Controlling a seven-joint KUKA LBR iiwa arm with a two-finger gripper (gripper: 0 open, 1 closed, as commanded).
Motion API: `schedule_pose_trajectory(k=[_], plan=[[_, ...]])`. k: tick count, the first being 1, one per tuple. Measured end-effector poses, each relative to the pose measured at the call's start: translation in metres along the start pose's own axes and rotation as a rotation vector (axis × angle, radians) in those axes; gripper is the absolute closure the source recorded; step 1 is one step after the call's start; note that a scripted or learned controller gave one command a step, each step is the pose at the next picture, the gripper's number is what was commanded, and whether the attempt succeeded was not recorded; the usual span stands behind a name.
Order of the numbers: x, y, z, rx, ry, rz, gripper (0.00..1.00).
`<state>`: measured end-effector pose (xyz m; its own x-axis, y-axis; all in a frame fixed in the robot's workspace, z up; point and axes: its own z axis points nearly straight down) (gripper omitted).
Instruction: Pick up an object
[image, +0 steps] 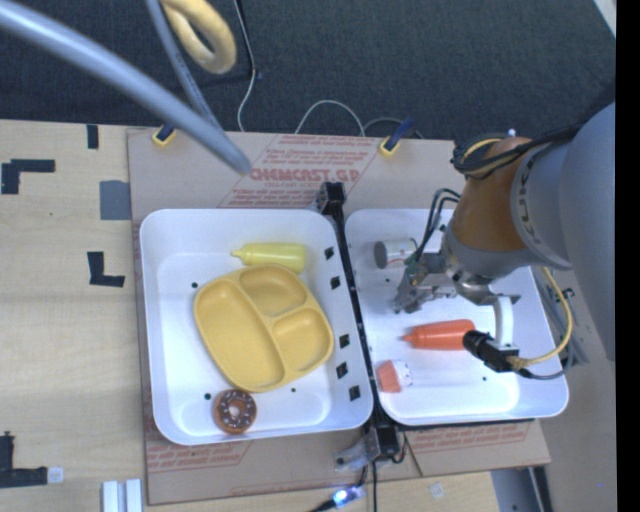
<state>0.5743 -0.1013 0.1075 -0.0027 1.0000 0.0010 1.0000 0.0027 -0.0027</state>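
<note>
While the gripper (412, 290) hangs just above the orange bottle (438, 335), I cannot tell how it is set. The bottle looks light, stiff and smooth. Its middle seems the best hold.

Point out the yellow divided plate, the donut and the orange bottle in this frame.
yellow divided plate (262, 330): camera view, left bin, on the ridge between its compartments.
donut (234, 411): camera view, left bin's near corner, on its frosted ring.
orange bottle (440, 335): camera view, right bin, on the middle of its body.

Grey KUKA arm (585, 190) with orange band (488, 205) above the wrist, yellow and black cables (540, 355) looping beside metal gripper hardware (425, 280).
</note>
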Motion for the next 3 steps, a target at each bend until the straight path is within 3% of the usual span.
schedule_pose_trajectory(k=[2,3], plan=[[0.015,0.011,-0.108,-0.007,-0.001,0.000,1.00],[0.015,0.012,-0.124,-0.003,-0.001,0.001,1.00]])
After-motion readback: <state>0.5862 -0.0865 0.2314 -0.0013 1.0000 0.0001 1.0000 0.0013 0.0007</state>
